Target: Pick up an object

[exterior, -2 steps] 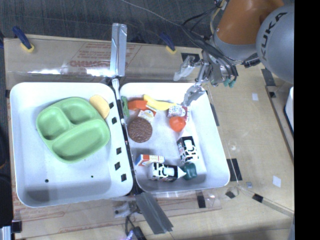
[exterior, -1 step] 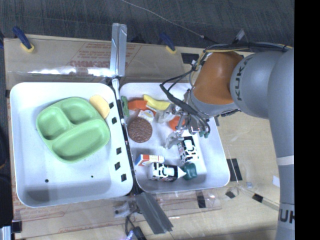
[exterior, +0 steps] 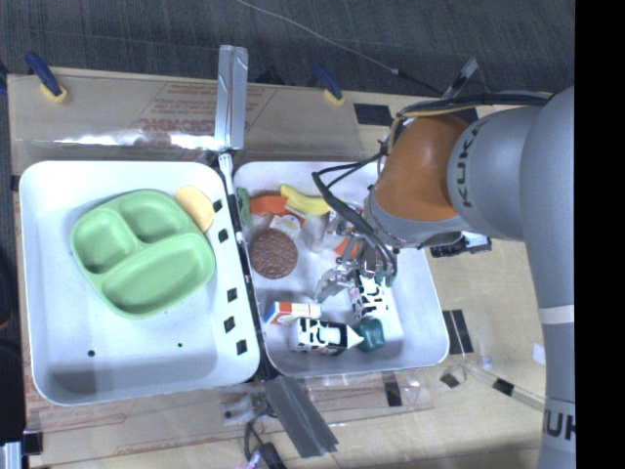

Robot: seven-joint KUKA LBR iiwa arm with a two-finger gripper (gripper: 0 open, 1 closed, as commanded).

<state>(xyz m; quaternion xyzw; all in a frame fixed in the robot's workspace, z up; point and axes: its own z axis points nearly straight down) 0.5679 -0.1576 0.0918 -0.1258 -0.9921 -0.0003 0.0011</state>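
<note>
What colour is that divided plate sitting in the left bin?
Light green; the divided plate shows clearly in the overhead camera view.

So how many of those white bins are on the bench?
2. The left bin holds a green divided plate; the right bin sits beside it with small items, the arm reaching over it.

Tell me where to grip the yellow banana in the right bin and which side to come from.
Grip the yellow banana across its narrow middle, coming straight down from above. It lies flat near the right bin's far wall, long axis running left to right, so the fingers should probably close front to back. The orange piece sits close on its left, so avoid that end.
</note>
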